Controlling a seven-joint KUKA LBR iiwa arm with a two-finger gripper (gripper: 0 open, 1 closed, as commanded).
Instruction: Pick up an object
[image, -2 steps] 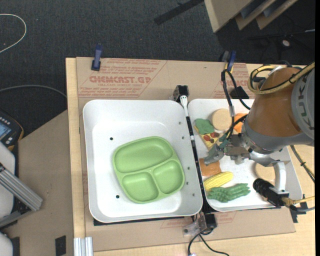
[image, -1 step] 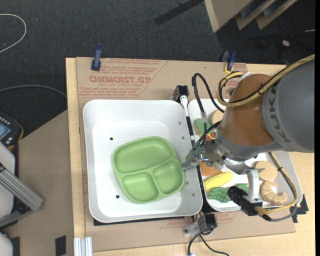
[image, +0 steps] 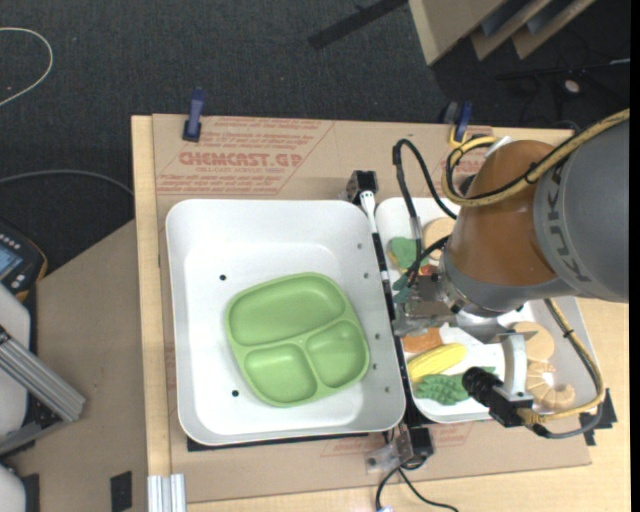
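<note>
From the camera view, the arm hangs over the right bin, hiding the tool, so its state cannot be told. A yellow piece and green piece lie near the front rim. Both look light, stiff, smooth plastic; pinching across the narrow middle seems safest.

A brown bench printed with red lettering fills the middle of the frame. Two blue clamps grip its upper edge, one toward the upper left, the other at upper centre. Dark carpet lies beyond, with a thin pale cable looping in the upper left corner. Cardboard boxes sit at the upper right.
</note>
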